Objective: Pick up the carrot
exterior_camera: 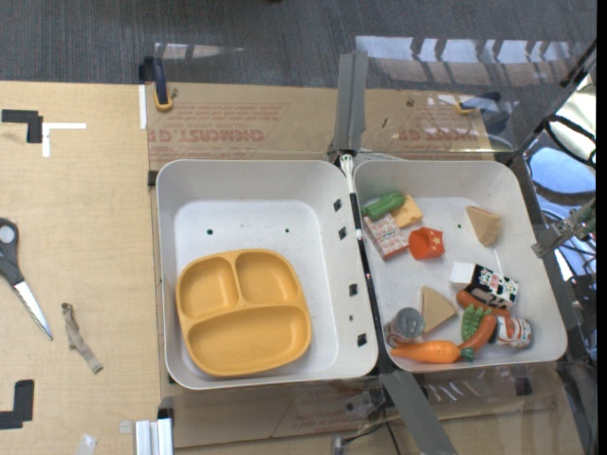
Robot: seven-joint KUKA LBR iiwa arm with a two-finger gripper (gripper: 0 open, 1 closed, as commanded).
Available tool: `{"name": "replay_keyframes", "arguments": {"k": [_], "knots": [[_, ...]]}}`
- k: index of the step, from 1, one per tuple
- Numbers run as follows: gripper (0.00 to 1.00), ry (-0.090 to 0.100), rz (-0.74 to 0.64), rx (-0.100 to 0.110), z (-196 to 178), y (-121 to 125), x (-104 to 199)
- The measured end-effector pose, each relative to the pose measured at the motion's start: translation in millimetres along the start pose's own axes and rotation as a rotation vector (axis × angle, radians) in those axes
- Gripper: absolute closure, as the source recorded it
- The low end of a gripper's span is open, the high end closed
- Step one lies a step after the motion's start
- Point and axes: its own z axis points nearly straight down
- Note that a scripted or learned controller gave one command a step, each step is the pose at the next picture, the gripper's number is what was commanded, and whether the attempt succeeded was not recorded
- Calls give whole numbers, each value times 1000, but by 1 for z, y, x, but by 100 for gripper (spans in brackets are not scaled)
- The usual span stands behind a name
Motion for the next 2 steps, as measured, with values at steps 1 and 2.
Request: {"name": "replay_keyframes", "arguments": {"k": [1, 2], "knots": [[100, -2, -377, -1, -51, -8, 41], [100, -3, -912, -3, -72, -6, 45]]}}
